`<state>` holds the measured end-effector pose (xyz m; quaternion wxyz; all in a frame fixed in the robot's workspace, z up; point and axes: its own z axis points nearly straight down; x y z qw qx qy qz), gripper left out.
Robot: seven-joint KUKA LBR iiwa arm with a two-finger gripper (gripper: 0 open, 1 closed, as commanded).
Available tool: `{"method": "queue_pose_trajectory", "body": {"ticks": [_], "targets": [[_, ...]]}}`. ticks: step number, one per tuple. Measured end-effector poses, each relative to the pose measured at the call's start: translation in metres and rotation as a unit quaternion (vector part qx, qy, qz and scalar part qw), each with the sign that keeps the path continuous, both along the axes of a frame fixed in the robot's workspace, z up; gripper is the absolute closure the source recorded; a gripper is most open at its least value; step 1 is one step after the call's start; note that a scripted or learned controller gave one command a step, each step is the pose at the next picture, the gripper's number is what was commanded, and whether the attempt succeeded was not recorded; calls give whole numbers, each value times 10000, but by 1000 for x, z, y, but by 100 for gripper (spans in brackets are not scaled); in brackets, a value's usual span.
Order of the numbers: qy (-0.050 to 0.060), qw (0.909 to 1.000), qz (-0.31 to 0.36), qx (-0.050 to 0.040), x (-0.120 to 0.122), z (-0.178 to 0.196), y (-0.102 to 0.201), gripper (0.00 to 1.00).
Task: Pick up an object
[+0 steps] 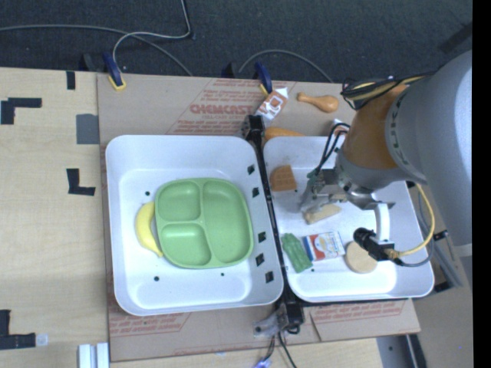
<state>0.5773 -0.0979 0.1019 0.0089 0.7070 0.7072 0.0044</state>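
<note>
My gripper hangs low in the right bin, directly over the near end of a pale beige block. It seems to touch the block, but the wrist hides the contact. A brown toast-like piece lies just to its left. In front of it lie a green packet, a white, red and blue card and a round tan biscuit. The left bin holds a green divided plate with a yellow banana tucked under its left side.
The grey arm with its orange band covers the right bin's back right part. Behind the bins on the cardboard lie a tan gourd-shaped toy, a small packet and an orange item at the rim. Blue clamps hold the board.
</note>
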Motion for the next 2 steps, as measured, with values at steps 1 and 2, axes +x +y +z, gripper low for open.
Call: {"method": "queue_pose_trajectory", "body": {"ticks": [1,2], "targets": [[9,10000,-1,1,-1,-1,0,0],[89,10000,9,27,40,83,32,0]]}}
